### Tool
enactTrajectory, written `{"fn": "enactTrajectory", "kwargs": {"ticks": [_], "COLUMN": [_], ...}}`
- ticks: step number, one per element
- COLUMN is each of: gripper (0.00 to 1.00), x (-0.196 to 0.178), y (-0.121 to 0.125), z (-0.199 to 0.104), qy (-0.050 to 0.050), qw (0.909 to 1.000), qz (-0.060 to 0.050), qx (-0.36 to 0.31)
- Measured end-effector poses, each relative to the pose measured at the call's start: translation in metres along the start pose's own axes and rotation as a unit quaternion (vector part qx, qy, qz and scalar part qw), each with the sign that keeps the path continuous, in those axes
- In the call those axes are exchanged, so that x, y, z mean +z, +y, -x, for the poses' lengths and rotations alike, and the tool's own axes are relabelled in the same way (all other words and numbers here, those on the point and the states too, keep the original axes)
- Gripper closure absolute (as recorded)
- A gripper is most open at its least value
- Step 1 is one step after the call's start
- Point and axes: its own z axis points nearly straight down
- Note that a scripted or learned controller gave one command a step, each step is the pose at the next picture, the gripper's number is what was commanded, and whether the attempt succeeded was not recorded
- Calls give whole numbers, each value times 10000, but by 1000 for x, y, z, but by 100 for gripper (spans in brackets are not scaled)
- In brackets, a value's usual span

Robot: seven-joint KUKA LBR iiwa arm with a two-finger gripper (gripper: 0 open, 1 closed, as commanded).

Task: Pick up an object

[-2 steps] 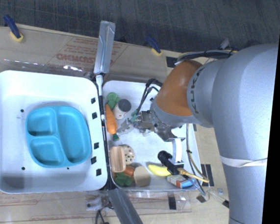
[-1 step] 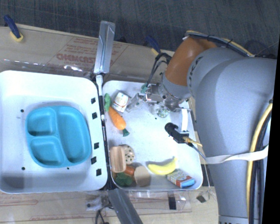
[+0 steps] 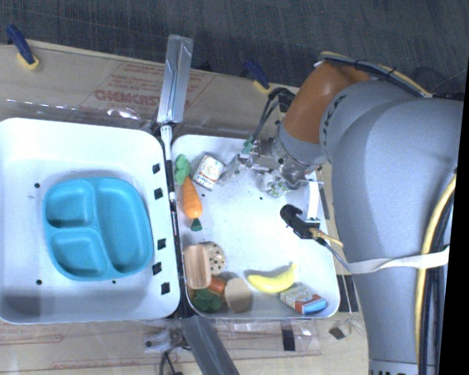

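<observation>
Claw (image 3: 257, 162) low over the right bin (image 3: 325, 270), at the bin's 12 o'clock, close to the far wall. Arm comes in from 3 o'clock. Cannot tell from this angle how far my claw is open, and I see nothing held in it. Nearest thing: small white tin (image 3: 209, 170), tilted, just beside the claw at its 9 o'clock; whether they touch I cannot tell. Past the tin, against the bin's left wall, a green piece (image 3: 183, 169), with a carrot (image 3: 192, 201) touching it at 6 o'clock. Middle of the bin floor bare around the claw's 6 o'clock. Along the near wall, from 7 to 5 o'clock of the bin: wooden block (image 3: 196, 266) with a speckled round biscuit (image 3: 214, 259) against it, a red piece (image 3: 218, 286), a leafy green piece (image 3: 206, 300), a tan cube (image 3: 239, 295), a banana (image 3: 271, 279), a small red and blue box (image 3: 304, 301). All of these well apart from my claw. Left bin (image 3: 2, 284) holds a blue divided plate (image 3: 99, 227) at its centre.
</observation>
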Motion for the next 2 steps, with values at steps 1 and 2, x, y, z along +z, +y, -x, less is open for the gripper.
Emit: {"fn": "enactTrajectory", "kwargs": {"ticks": [1,2], "gripper": [0,0], "x": [1,1], "y": [-8,-8], "z": [-43,-43], "qy": [-5,-5], "qw": [9996,9996], "qz": [-18,-20], "qx": [-297,-297]}}
